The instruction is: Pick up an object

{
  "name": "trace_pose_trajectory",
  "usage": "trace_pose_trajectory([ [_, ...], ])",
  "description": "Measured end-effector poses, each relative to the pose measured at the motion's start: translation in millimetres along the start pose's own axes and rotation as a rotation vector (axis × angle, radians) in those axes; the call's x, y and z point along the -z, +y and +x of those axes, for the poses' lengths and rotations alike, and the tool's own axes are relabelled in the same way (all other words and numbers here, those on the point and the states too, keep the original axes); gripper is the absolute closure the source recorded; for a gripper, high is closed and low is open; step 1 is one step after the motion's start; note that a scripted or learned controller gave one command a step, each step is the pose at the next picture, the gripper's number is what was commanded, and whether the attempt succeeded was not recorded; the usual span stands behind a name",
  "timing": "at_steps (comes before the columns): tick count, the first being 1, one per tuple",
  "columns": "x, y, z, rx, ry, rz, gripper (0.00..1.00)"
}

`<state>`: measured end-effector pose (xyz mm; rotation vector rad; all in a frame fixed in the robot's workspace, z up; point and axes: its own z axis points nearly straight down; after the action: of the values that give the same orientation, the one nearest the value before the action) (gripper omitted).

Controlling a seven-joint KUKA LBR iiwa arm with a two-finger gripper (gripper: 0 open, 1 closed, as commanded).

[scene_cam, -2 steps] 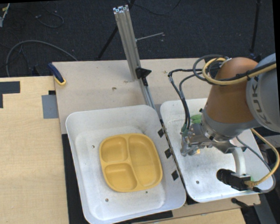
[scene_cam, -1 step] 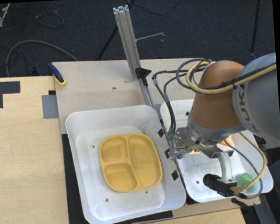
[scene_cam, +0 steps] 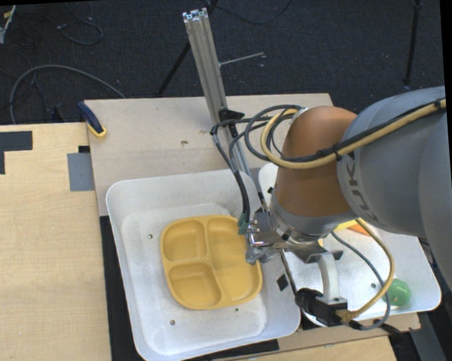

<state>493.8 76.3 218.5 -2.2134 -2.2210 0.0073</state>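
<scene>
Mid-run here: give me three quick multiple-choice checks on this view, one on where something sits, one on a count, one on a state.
1. Where does the yellow plastic divided tray sit?
A. In the left white bin
B. On the tan wooden bench
C. In the right white bin

2. How many compartments does the tray have?
A. Two
B. Four
C. Six

3. How does the tray lie?
A. Flat, open side up
B. Flipped over
C. Standing on edge

Answers: 1 A, white bin floor shows all round it. 2 B, ridges split it into four wells. 3 A, its hollow wells face the camera.
</scene>
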Motion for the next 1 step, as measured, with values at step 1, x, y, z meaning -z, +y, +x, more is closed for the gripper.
trace_pose_trajectory([
  [1, 15.9, -14.2, 32.1, 0.0, 0.0, -0.005, 1.0],
])
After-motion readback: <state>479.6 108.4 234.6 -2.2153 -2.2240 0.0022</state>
